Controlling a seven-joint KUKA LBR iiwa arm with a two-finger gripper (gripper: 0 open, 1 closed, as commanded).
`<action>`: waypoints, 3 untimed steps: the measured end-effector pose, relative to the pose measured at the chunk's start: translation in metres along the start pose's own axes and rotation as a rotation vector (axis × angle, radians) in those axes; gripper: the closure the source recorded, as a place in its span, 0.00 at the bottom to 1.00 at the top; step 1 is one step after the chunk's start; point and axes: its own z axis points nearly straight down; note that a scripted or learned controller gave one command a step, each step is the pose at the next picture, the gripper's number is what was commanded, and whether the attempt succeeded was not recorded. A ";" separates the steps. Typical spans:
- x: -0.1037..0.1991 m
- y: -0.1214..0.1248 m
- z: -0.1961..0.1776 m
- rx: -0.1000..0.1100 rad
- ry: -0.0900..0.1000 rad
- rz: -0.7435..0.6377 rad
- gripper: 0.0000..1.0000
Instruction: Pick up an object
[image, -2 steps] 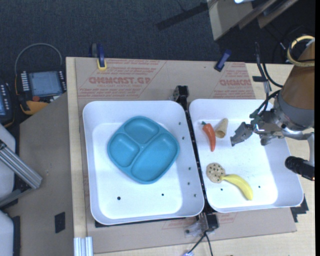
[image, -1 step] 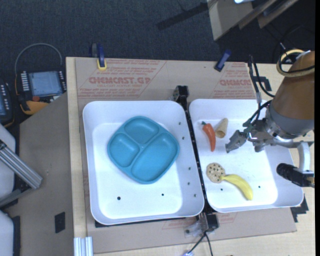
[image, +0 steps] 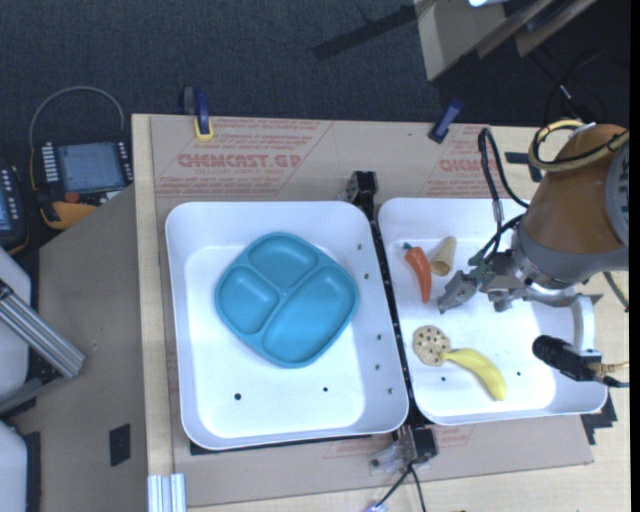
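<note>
Two-finger grey gripper (image: 452, 293) hangs low in the right white bin (image: 520, 400) with its fingers spread and nothing between them, just beside the orange carrot-shaped toy (image: 419, 270). Yellow toy banana (image: 480, 370) and round tan cookie (image: 430, 344) lie nearer the front wall. Blue sectioned plastic plate (image: 287, 297) occupies the left white bin (image: 200, 380).

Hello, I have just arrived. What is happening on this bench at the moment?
A grey robot arm reaches from the right into the right bin. Its pincer hangs low beside the carrot, with nothing between its fingers. A small cone-shaped piece, a round cookie and a banana also lie in that bin. The left bin holds a blue divided plate.
</note>
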 end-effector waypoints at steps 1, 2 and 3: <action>-0.003 0.001 0.043 0.003 0.001 0.000 0.00; -0.003 0.002 0.030 -0.004 -0.001 0.001 1.00; -0.002 0.002 -0.033 -0.011 -0.003 -0.001 1.00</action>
